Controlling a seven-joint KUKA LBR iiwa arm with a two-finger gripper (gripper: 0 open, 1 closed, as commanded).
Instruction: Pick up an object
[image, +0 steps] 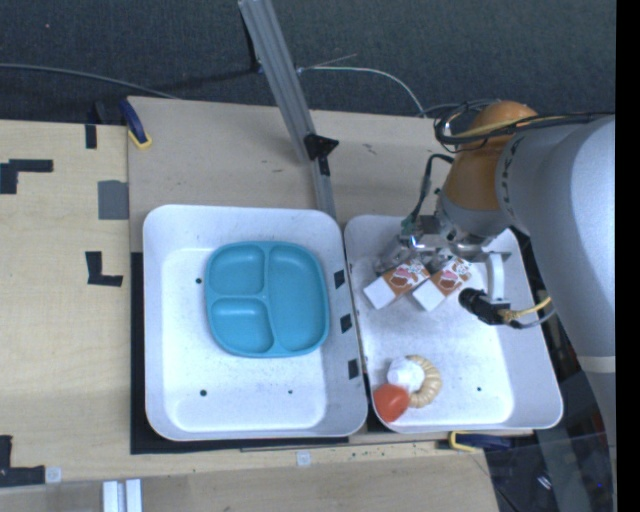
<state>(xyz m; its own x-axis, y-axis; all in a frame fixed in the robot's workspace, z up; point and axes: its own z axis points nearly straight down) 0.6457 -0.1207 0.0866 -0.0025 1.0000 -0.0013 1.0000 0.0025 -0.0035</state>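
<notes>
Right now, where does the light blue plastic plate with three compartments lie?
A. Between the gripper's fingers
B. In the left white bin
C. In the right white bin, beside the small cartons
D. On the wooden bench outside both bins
B: the light blue three-compartment plate lies flat in the left white bin, while the gripper is over the right white bin.
</notes>
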